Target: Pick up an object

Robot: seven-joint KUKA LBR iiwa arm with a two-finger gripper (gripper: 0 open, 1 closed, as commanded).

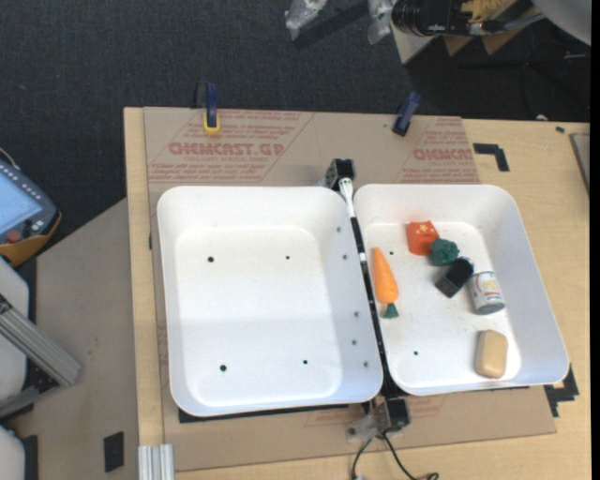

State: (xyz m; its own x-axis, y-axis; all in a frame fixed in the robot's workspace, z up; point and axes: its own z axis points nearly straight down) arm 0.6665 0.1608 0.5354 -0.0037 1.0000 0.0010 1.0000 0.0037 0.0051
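I see the toy carrot (pixel 383 276) at the right bin's (pixel 525 244) left edge, other pieces right of it; pincer state: I cannot tell.

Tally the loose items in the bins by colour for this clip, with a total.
Orange: 2, the carrot and the orange block
Green: 1, the green lump
Black: 1, the black block
Silver: 1, the small can
Tan: 1, the tan piece
Total: 6

arm (pixel 450 17) lies along top edge; gripper (pixel 339 19) at its left end
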